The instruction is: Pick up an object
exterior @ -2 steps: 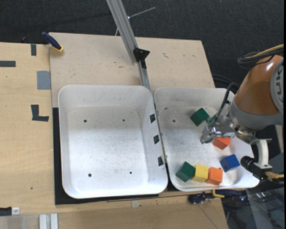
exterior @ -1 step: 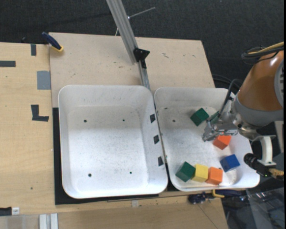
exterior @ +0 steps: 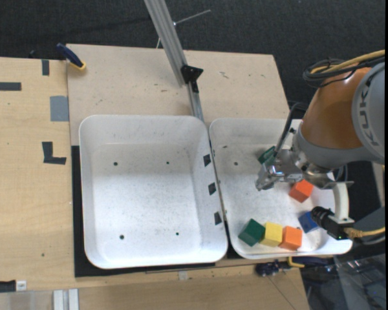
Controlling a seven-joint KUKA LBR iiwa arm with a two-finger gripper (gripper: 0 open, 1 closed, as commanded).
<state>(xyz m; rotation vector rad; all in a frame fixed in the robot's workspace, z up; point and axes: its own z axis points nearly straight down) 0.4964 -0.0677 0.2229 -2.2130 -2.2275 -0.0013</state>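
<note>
You cannot tell how the metal gripper (exterior: 266, 181) stands; hanging beside the small orange cube (exterior: 301, 190), it may close on nothing.

Legible text: one item, white lettering on the grey housing of the arm (exterior: 375, 118) at the right edge of the camera view, running vertically and cut off by the frame; it appears to read "KU", the remainder unreadable. No labels, numbers or brand marks can be read on the two white bins (exterior: 149, 124), the coloured blocks (exterior: 273, 234) or the wooden bench (exterior: 26, 173); the dark tape pieces on the bench carry no writing.
</note>
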